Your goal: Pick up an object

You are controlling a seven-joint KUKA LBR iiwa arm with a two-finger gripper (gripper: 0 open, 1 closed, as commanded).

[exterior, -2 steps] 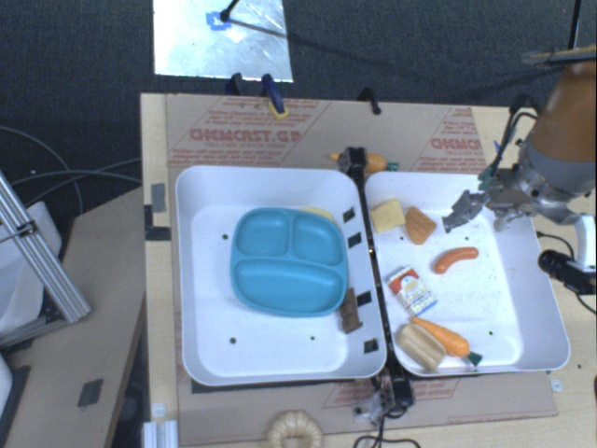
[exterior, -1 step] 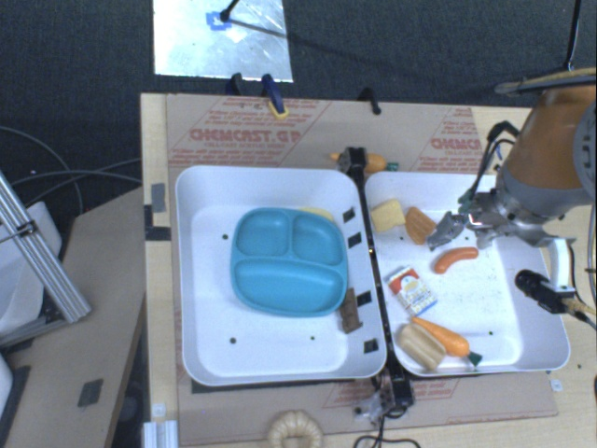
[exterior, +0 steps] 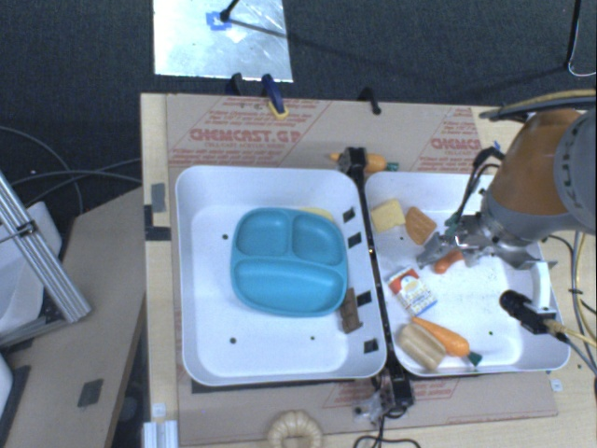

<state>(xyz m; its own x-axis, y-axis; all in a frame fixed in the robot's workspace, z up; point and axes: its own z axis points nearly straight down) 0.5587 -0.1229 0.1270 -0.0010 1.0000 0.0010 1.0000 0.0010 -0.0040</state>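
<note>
A small orange-red piece (exterior: 448, 260) lies in the right bin (exterior: 532, 348), directly at the pincer (exterior: 438, 253), touching its tips; whether the pincer grips it, I cannot tell. Just below the pincer lies a small carton (exterior: 412, 292), further below a carrot (exterior: 444, 338) and bread roll (exterior: 420, 347). Left, the other bin (exterior: 201, 343) holds a blue divided plate (exterior: 287, 259).

In the right bin (exterior: 536, 348), bare floor lies at centre-right; a carrot (exterior: 442, 336), bread roll (exterior: 420, 346) and small carton (exterior: 412, 292) crowd its lower left (cheese wedge (exterior: 388, 216) upper left).
</note>
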